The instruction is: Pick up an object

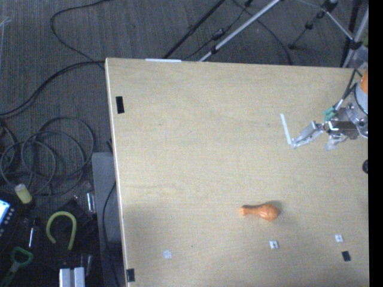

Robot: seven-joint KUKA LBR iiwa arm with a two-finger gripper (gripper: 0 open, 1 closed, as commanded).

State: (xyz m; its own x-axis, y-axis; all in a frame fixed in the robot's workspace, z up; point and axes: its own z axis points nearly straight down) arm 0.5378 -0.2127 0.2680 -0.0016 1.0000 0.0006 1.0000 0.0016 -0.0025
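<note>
Camera view, from above the bench: a small orange object [261, 211], bulbous at one end and tapering to a narrow neck at the other, lies alone on the pale wooden surface [197, 148]. It rests on its side, the fat end pointing toward the arm's side of the bench and the thin end away from it.

The gripper [315, 134] hangs up and toward the arm's side from the orange object, well apart from it, with nothing between its fingers. They appear spread wide. A thin white strip [285, 129] lies or stands just beyond the gripper's tip, on the far side from the arm; whether it touches the fingers cannot be told. A few small square markers [274, 244] dot the surface near the orange object, on its near side.

Judged by its shape and sheen, the orange object looks light and smooth, perhaps a plastic toy or soft rubber piece, liable to roll or slip if pinched at the round end. The better hold is likely across the body where bulb meets neck, jaws closing square to its long axis.
</note>
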